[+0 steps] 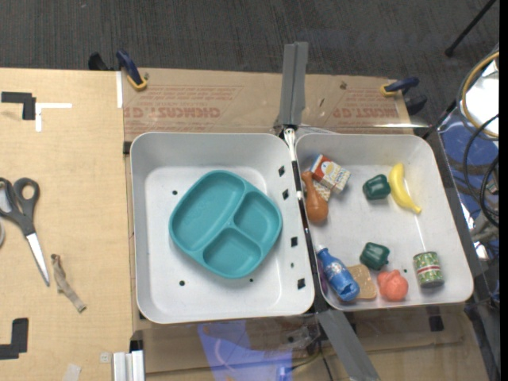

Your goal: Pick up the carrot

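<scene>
- The carrot (316, 201), as I read it, is the orange-brown tapered piece at about 9 o'clock in the right bin (444, 213). It lies lengthwise against that bin's left wall.
- I cannot tell the claw's state from here, whether wide or narrow.
- Biggest risk, in my judgement, is the wall. With the carrot so tight to it, one finger coming down may land on the rim instead of slipping beside the carrot.
- The small carton (329, 173) touches the carrot at its 1 o'clock. A grasp placed high could clip it or lift both.
- The blue bottle (337, 275) lies near the carrot's 5 o'clock, so a low approach is also crowded.
- A salmon-red round fruit (393, 286) at the bin's 5 o'clock has a similar colour and could be mistaken for the target.
- The teal divided plate (226, 225) in the left bin (151, 213) is well apart.
</scene>
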Robot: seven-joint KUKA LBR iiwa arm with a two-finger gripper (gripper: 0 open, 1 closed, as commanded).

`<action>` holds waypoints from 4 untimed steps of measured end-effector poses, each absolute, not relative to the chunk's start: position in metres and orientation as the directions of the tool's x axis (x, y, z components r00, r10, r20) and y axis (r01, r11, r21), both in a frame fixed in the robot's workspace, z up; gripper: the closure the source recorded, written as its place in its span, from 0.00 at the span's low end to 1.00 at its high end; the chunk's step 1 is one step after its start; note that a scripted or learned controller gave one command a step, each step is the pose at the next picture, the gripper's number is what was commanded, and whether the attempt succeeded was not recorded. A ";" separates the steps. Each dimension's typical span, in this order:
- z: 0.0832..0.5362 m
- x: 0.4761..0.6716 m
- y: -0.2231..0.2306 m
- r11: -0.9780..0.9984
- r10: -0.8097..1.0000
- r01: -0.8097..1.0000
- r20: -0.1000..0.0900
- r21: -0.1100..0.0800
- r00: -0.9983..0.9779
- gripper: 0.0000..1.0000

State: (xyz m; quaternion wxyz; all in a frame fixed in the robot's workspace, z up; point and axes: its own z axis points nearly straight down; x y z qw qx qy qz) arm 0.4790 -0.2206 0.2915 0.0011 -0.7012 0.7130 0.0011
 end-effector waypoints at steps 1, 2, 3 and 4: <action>0.392 0.540 -0.221 -0.114 -0.993 -0.993 -0.003 -0.003 0.114 1.00; 0.400 0.541 -0.221 -0.109 -0.994 -0.994 -0.008 -0.005 0.109 1.00; 0.409 0.543 -0.220 -0.105 -0.994 -0.994 -0.011 -0.008 0.105 1.00; 0.417 0.545 -0.220 -0.101 -0.995 -0.995 -0.015 -0.011 0.101 1.00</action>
